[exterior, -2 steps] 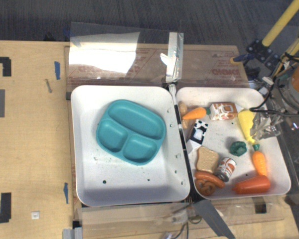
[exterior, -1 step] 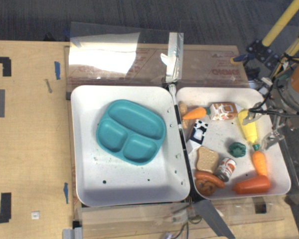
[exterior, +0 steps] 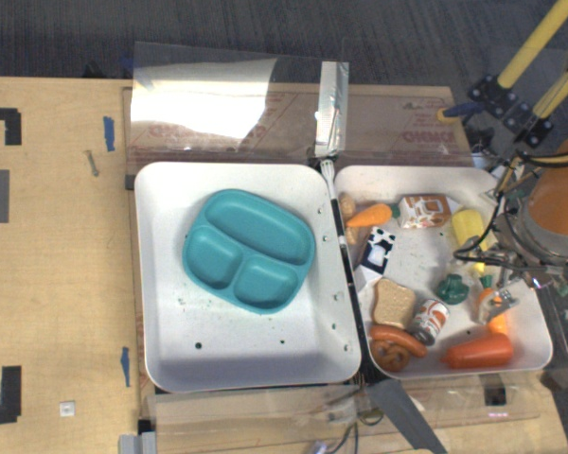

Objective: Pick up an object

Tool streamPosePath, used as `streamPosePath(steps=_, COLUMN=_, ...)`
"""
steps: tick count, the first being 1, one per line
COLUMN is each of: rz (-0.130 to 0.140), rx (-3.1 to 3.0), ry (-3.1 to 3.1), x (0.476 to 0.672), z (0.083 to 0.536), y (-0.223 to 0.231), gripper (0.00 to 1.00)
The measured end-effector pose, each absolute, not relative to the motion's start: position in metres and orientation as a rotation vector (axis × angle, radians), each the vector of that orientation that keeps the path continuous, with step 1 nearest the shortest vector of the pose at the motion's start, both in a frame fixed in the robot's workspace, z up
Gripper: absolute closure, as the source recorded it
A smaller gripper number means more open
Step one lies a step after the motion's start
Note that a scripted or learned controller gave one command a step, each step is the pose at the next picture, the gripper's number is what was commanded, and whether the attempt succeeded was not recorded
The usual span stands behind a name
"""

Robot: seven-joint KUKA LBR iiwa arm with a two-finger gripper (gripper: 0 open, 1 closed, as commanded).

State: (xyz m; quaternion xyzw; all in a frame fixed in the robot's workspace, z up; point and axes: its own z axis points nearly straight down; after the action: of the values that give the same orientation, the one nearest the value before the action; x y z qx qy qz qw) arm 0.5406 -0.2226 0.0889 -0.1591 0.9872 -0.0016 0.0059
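Down at the near edge of the right bin [exterior: 540, 359] lie a brown twisty pretzel toy [exterior: 394, 348] & a long orange-red veg toy [exterior: 478, 351]. Just behind them sit a slice of toast [exterior: 394, 302] & a little red and white can [exterior: 431, 321], tipped on its side. More toys lie nearer the far edge: a carrot [exterior: 369, 217], a small box [exterior: 424, 211] & a yellow toy [exterior: 468, 225]. A black and white card [exterior: 379, 251] lies by the left edge & a green toy [exterior: 452, 288] sits about in the middle.

The left bin [exterior: 161, 348] has a blue-green plate [exterior: 251, 249] w/ three dips in it, right in its middle.

The arm [exterior: 556, 211] comes in over the right edge of the right bin. The gripper [exterior: 500, 287] hangs low by that edge, in a mess of wires. Can't tell if it is open or closed, too dark & tangled there. A small orange and white toy [exterior: 495, 303] lies right under it, and I think that could be the thing it is going for, but I can't be sure. The green toy is near too.

Nothing looks lifted up. All the toys seem to rest on the bin floor. So I think the job is not done yet: the grab & the lift are left to do
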Motion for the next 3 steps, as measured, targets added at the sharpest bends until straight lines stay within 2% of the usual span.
streamPosePath(steps=1, rz=-0.013, rx=-0.498, ry=3.074, x=0.546, z=0.103, y=-0.221, gripper=1.00)
streamPosePath(steps=2, rz=-0.014, rx=-1.346, ry=2.824, x=0.497, z=0.090, y=-0.182, gripper=1.00)
streamPosePath(steps=3, rz=-0.009, rx=-1.436, ry=2.779, x=0.569, z=0.223, y=-0.129, gripper=1.00)
